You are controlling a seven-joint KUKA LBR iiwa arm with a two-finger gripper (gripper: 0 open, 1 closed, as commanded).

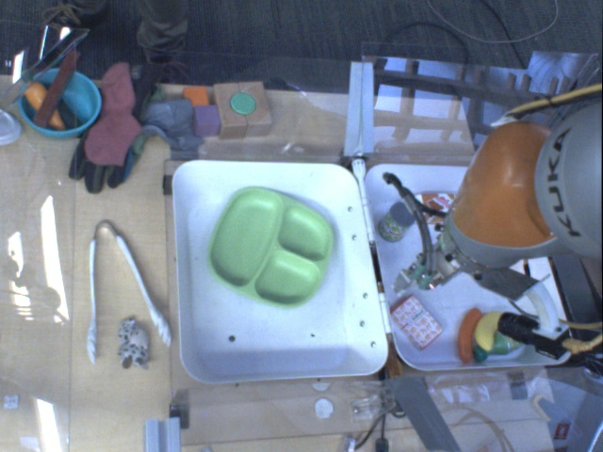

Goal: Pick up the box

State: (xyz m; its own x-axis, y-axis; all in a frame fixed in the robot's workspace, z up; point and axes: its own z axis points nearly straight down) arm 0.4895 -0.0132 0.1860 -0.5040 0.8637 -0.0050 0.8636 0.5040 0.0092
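The box (415, 320) is small and flat with a red and white pattern. It lies near the front left corner of the right bin (379, 281). My gripper (422, 276) hangs just behind the box in the camera view, slightly to its right, low over the bin floor. Nothing shows in the gripper. The grey and orange arm (504, 201) covers the middle and right of that bin.
A grey can (396, 222) stands behind the gripper. An orange, yellow and green toy (480, 337) lies right of the box. A green divided plate (271, 244) sits in the left bin (198, 347). White tongs (132, 281), gloves and blocks lie on the bench outside.
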